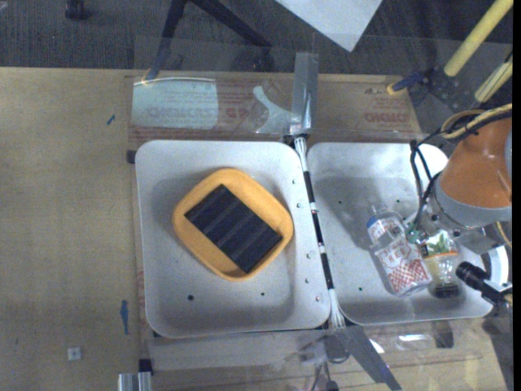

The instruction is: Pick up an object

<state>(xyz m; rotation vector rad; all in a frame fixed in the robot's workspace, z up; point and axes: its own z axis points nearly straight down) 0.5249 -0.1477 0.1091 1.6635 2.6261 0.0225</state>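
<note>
A yellow square dish with a dark ribbed panel [234, 231] lies in the left bin [163, 300]. In the right bin [350, 177] a clear plastic bottle with a red-checked label [396, 257] lies on its side. A smaller bottle with a green and yellow label and a dark cap [444, 269] lies just right of it. My arm, with its orange band [480, 169], hangs over the right bin's right side. Its gripper [429, 236] sits low, right above the two bottles, and the wrist hides its lower end.
Black cables [419, 169] loop along the arm's left side. A metal divider [313, 218] runs between the bins. The right bin's left half is bare white floor. Cardboard and clear plastic lie behind the bins.
</note>
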